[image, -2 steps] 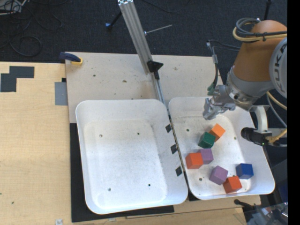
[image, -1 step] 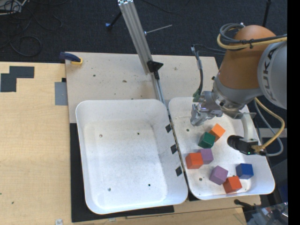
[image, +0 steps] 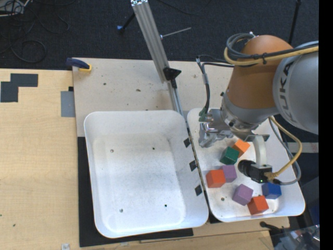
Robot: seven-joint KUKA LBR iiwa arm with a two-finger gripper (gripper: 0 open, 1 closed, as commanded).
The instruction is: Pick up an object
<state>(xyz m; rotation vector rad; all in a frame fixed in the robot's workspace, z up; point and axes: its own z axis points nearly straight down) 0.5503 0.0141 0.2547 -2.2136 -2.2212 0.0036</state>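
Taking the right bin (image: pixel 291 208) as landmark, the smooth, speckled left bin (image: pixel 135 176) lies just beside it, and over the right bin's upper left corner the metal gripper (image: pixel 210 134) hangs low on the grey and orange arm (image: pixel 270 82); whether its fingers are apart or together I cannot tell. The step looks like the approach: nothing shows in the gripper, so the next move calls for centring on 1 block. Matt cubes sit mid-bin: red block (image: pixel 215 178), green block (image: pixel 229 155), purple block (image: pixel 242 194), blue block (image: pixel 271 190).
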